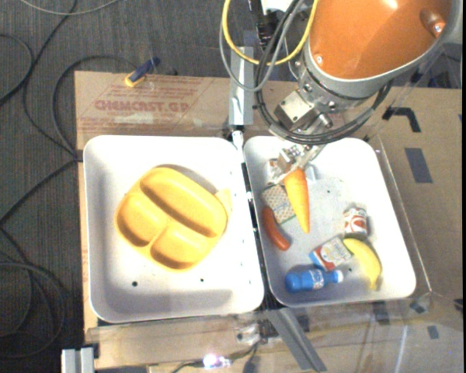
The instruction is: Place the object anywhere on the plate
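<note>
So here's my setup: two white bins side by side on the desk. The left bin has the yellow plate sitting in the middle of it, a three-section divided one, nothing on it. The right bin has all the clutter.

My tool is down over the far left corner of the right bin, right at the thick end of the carrot. The carrot hangs point-down toward the near edge, slightly tilted, and its top sits right at my fingers, so it looks like I've got it pinched by the thick end, though my own wrist and cables crowd that spot and I can't see the grip cleanly. So the carrot is over the right bin, well apart from the plate.

Around it in that bin: a little checkered packet just beside the carrot on the left-bin side, a red sausage lying along that same wall, nearer the front. Toward the near edge there's a blue bottle on its side, with a small carton touching it. A banana curves just beside the carton, close to the near right corner, and a red-and-white can sits right above the banana.

There's flattened cardboard under the bins along the far edge of the desk, with a small blue and yellow thing lying on it.
</note>
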Robot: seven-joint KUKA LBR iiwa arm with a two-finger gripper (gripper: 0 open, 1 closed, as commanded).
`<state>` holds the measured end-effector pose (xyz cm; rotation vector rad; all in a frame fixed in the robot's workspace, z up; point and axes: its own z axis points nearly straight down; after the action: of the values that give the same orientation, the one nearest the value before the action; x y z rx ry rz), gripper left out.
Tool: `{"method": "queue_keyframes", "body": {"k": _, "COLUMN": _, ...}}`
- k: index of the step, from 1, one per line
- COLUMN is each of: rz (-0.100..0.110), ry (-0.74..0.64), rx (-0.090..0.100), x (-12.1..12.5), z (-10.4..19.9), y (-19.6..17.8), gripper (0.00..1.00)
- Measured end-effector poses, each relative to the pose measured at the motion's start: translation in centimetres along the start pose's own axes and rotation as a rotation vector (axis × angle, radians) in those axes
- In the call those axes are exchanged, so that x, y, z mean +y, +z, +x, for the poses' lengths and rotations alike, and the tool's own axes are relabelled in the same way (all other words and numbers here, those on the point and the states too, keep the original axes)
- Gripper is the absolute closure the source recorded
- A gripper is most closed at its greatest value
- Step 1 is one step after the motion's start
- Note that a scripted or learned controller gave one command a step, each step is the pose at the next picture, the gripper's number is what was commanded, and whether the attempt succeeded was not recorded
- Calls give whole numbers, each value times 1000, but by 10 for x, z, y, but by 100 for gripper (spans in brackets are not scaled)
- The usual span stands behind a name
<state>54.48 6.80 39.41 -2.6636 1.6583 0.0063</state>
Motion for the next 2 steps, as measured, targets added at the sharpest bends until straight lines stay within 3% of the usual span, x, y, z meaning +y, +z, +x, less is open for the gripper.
{"method": "queue_keyframes", "body": {"k": 1, "rz": -3, "ry": -69, "rx": -1, "x": 19, "z": -91, "y": 85, "gripper": 100}}
{"method": "queue_keyframes", "body": {"k": 2, "rz": -4, "ry": -67, "rx": -5, "x": 18, "z": -93, "y": 77, "gripper": 100}}
